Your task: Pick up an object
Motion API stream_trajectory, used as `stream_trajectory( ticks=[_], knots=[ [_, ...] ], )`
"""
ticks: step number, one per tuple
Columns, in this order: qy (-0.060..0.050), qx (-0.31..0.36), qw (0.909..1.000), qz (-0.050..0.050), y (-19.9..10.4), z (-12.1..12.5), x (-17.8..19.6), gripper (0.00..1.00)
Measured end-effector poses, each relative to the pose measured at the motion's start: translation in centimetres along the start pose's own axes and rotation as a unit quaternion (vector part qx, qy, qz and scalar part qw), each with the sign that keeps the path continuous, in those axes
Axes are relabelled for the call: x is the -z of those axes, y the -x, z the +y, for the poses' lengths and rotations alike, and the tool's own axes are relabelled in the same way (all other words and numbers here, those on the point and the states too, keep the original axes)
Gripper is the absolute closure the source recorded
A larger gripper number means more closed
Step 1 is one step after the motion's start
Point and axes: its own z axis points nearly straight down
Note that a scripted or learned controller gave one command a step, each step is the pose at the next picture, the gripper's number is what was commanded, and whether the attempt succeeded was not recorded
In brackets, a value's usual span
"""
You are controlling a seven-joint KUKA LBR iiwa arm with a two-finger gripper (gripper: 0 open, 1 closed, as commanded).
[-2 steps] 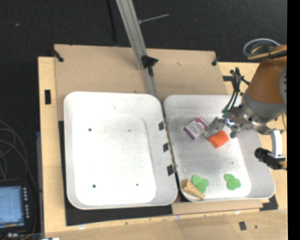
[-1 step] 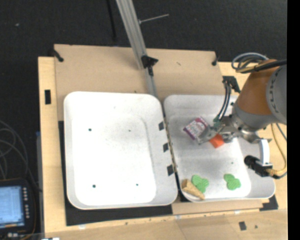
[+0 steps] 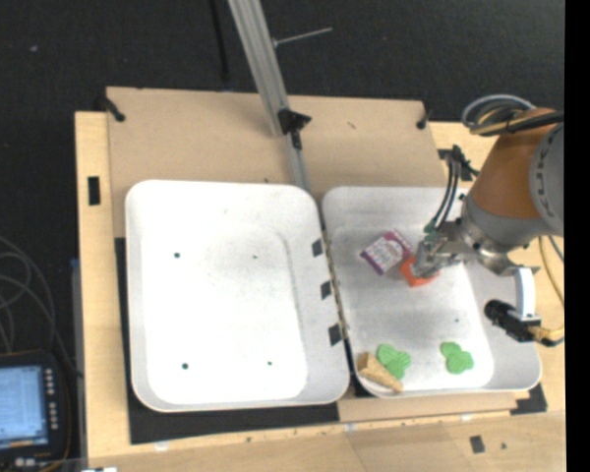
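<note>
Our end effector is down in the right bin, directly over a small orange-red object and seemingly touching it. From this slanted view we cannot tell how it is set, nor whether the object is actually caught. That object lies in the upper middle of the right bin, just beside a purple-and-white packet on its left.

We judge the main risk to be a miss: the object is small and low, so the end effector could close above it or nudge it aside. The packet sits so near that it could be bumped or dragged along.

Counting outward, we see one orange-red object, one packet, two green pieces near the front edge, one tan piece touching the left green one, and two bins on the surface, the left bin bare.
</note>
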Motion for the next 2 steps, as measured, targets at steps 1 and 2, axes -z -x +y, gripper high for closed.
stream_trajectory(
  ticks=[1,2],
  knots=[
    [-0.003,0.006,1.0000,0.002,-0.4,0.1,4.5,1.00],
    [-0.003,0.009,1.0000,0.001,-0.2,0.2,7.9,1.00]
  ],
)
